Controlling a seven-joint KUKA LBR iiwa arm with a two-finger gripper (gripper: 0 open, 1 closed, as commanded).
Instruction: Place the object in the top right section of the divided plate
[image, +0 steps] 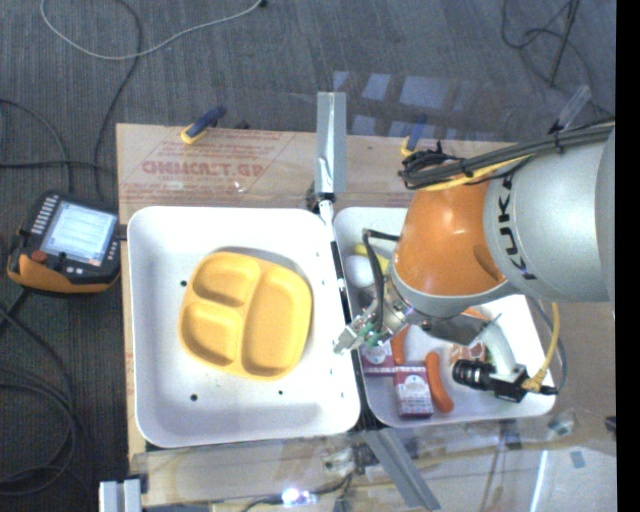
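While my hand (362, 335) hangs low in the right bin (520, 410), grip state unclear, I should settle squarely before lifting toward the yellow plate (247, 313).

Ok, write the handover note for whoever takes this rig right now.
Gripper: low over the right bin's left edge, above the items; grip state unreadable.
Yellow divided plate: in the left bin, all sections bare.
Right bin: hot dog, red packet and other small items, partly hidden by the arm.
Done: nothing placed.
Left: pick an object, set it in the plate's top right section.
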